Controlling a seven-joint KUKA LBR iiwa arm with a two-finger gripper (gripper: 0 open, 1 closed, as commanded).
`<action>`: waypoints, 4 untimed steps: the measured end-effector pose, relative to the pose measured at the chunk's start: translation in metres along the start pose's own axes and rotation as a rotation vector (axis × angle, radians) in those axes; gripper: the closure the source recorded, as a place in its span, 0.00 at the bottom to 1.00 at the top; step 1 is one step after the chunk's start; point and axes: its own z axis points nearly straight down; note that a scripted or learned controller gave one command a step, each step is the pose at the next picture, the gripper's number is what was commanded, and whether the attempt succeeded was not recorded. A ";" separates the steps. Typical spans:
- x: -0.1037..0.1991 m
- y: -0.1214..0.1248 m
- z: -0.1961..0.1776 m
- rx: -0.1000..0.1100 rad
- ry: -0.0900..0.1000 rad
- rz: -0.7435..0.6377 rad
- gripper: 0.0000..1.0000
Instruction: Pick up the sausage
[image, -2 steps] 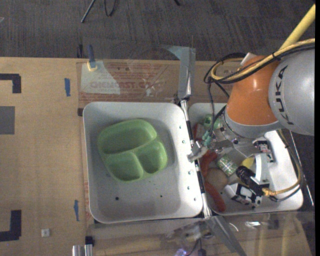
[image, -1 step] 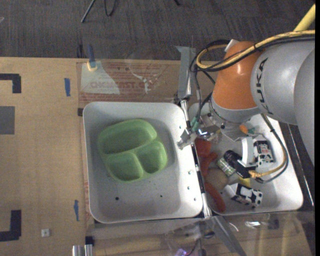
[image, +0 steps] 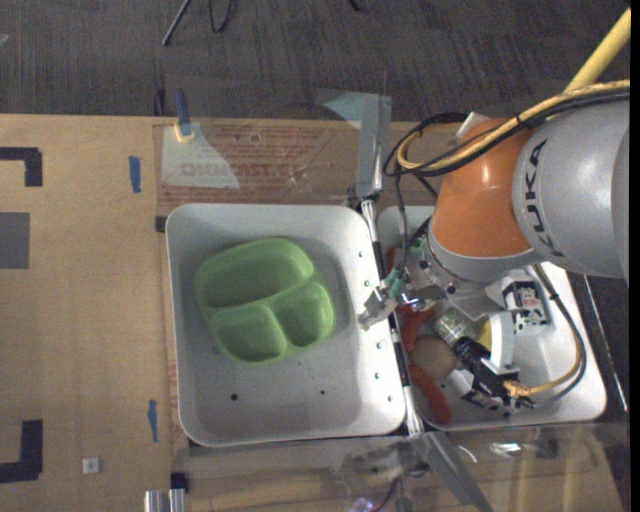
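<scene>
The sausage (image: 432, 390), a reddish curved strip, lies in the right bin (image: 590, 385), close to that bin's left wall, and runs from beneath the arm's wrist toward the near edge. Just right of it sits a rounded tan thing (image: 432, 355), partly hidden, whose kind I cannot tell. The wrist hardware and its cables cover much of the sausage's far end, so whether anything touches it there I cannot tell.

The gripper (image: 385, 300) hangs low over the wall shared by the two bins, with a grey metal part reaching left across the left bin's right rim. Whether the fingers are apart or together I cannot tell, as the arm (image: 540, 195) blocks them. No sausage is visible between them.

The arm comes in from the right, its orange band (image: 478, 195) sitting over the far half of the right bin. Yellow and black cables (image: 545, 385) loop from the wrist down across the bin's near right part.

The left bin (image: 200, 400) holds a green divided plate (image: 265, 298) with three compartments, lying in its far left part. Both bins stand on the desk (image: 80, 300), which carries black marks and bits of blue tape (image: 134, 173).
</scene>
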 end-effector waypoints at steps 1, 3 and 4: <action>0.027 0.020 0.000 -0.003 -0.002 0.042 0.00; 0.051 0.036 0.039 -0.011 -0.006 0.085 0.00; 0.053 0.034 0.041 -0.019 -0.009 0.070 0.00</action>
